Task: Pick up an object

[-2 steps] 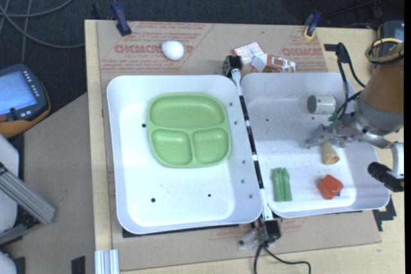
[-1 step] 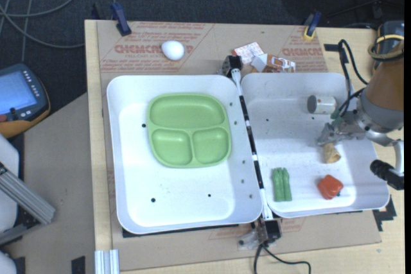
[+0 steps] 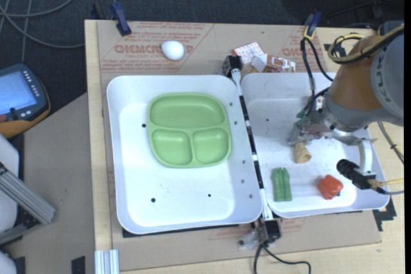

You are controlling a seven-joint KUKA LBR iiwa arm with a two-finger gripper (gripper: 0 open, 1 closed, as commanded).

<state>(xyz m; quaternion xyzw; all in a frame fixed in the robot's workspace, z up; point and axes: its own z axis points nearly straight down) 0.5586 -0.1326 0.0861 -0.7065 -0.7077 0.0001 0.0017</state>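
Green tray (image 3: 189, 129): smooth matt plastic. White bins (image 3: 128, 157): smooth, faintly glossy plastic. Table (image 3: 192, 35): matt printed cardboard-like sheet. Arm's orange band (image 3: 359, 83): satin sheen.

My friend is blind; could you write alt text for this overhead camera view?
A grey-and-orange robot arm's gripper hovers over a tan lump in the right bin, which also holds a green block and a red object. The left bin holds a green divided tray.

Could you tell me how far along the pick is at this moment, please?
Done: the arm has reached into the right bin, its gripper low above the tan object. In hand: nothing visibly lifted. Left: grasp and raise one; the green piece and red object lie untouched.
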